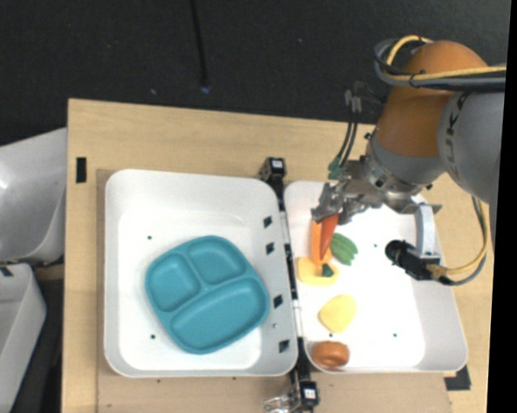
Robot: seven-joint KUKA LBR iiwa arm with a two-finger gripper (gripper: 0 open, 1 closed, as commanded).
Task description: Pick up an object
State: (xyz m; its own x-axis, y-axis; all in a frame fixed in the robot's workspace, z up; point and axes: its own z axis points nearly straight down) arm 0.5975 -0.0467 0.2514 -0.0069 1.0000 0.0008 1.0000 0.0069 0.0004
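Observation:
My gripper [331, 213] hangs over the near-left part of the right bin [425, 334]. An orange toy carrot [320, 240] with green leaves [344, 248] stands almost upright below it. The carrot's top end sits between the fingers, so the gripper looks shut on it. The carrot's lower tip reaches down to a flat yellow piece [311, 272] on the bin floor. A yellow lemon-like object [338, 313] lies nearer the front. At the bin's front-left corner rests a reddish-brown round object [330, 354].
The left bin [126, 237] holds a blue divided plate [205, 292]. A black fitting with a cable [406, 256] hangs from the wrist over the right bin. The divider [284, 246] between the bins runs just left of the carrot.

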